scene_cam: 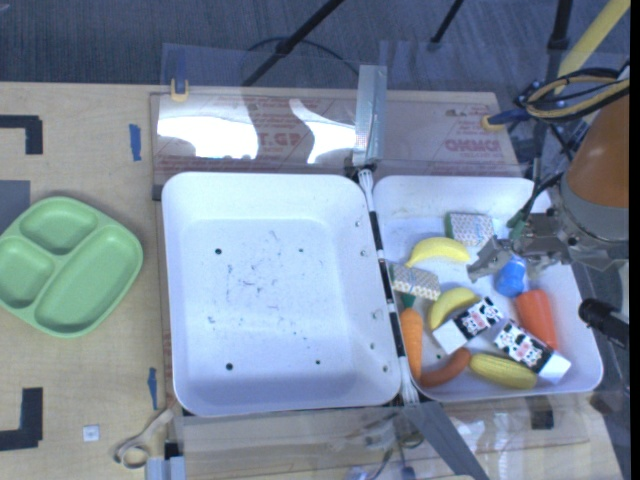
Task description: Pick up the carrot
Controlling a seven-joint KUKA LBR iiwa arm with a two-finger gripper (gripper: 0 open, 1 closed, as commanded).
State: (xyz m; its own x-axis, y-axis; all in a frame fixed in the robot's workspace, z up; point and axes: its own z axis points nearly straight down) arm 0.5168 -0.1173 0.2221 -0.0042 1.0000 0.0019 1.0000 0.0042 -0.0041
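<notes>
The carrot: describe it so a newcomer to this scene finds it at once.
Look in the right-hand white bin, the crowded one. Along its left wall, near the front, lies the carrot, a slim orange stick lying lengthwise against the divider. The orange piece by the bin's right side is fatter and lies under the gripper.

Two white bins: left bin, right bin. Three yellow bananas, two orange carrots, two black-and-white cow-patterned blocks, one blue object, one brown sausage, all in the right bin. One green divided plate by the bench's left edge.
</notes>
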